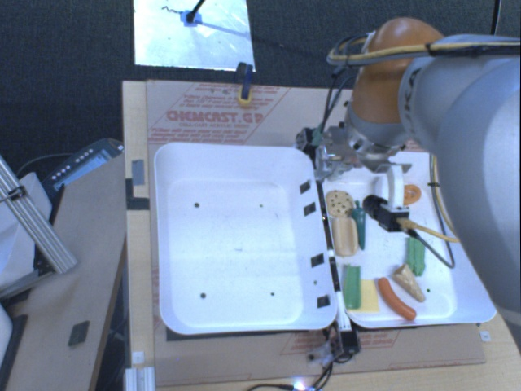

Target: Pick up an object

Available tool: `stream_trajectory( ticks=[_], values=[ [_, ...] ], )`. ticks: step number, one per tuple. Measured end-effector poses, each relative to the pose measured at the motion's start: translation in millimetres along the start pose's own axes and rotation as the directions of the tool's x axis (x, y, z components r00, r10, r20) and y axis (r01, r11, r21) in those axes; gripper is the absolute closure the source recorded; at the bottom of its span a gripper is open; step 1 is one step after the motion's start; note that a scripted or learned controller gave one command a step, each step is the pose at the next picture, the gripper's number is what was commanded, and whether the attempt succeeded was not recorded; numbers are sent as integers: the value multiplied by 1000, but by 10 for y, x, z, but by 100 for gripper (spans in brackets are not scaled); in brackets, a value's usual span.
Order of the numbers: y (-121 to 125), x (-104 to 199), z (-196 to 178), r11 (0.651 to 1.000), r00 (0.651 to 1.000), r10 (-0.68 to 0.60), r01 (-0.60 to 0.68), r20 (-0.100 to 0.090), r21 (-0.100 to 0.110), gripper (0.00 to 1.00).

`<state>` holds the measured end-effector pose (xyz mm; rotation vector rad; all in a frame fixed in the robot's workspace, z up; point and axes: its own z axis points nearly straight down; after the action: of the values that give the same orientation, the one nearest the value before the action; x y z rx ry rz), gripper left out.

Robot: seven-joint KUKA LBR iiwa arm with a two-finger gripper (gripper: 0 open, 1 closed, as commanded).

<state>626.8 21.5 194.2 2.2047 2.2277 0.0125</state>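
the gripper hangs over the far left corner of the right bin, close against the wall it shares with the left bin. its tip is a tangle of metal and shadow, so i cannot tell how wide it stands or whether it has hold of anything.

every candidate lies in the right bin, on the viewer's side of the gripper. nearest is a round tan cracker dotted with holes, lying flat just beside the gripper. just past it is a tan bread roll, its long axis running along the shared wall, with a thin dark green stick beside it and roughly parallel. a green block, a yellow cheese slice and an orange sausage lie at the near end, well apart from the gripper.

by my judgement the cracker is the shortest reach: a small shift toward the viewer, then down. but it lies flat and offers little to pinch. the roll, one step beyond, would want a grasp across its width.
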Motion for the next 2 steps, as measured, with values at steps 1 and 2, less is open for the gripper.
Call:
stream_trajectory(
  ticks=[1, 2],
  values=[
    [199, 449, -1342, 1000, 1000, 0, 0, -3, -6, 100],
    [246, 1158, -2027, 1000, 1000, -1, 1, -4, 1, 100]
  ],
)
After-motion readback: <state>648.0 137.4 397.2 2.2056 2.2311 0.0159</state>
